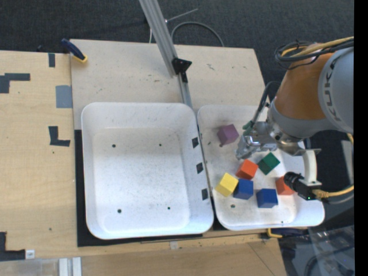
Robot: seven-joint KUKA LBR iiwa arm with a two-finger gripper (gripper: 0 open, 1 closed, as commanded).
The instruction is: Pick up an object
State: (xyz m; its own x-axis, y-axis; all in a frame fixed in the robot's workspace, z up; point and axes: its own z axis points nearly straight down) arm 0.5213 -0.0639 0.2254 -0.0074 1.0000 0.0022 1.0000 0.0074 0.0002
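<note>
Seven small blocks lie in the right bin (227, 220), and any of them would satisfy the task: a purple block (227, 134) toward the far left of the bin, an orange block (248, 169) and a green block (268, 164) side by side in the middle, a yellow block (227, 184) touching a blue block (243, 189) nearer the camera, a second blue block (267, 198) to their right, and a red block (284, 186) by the right wall. The left bin (92, 117) on the worktop (34, 154) holds nothing the task needs. The claw (251, 147) hangs low over the right bin, just far of the orange and green blocks and to the right of the purple one; whether it is apart or together I cannot tell, and nothing shows between its tips. To do this step well, I would choose a block with free sides. The purple one stands apart from the rest, so it looks the cleanest target, while the orange and green pair sit close enough that a tip could land on the neighbour. Centre over one block, square up to its flat faces, descend straight, and close only once both sides are straddled.
</note>
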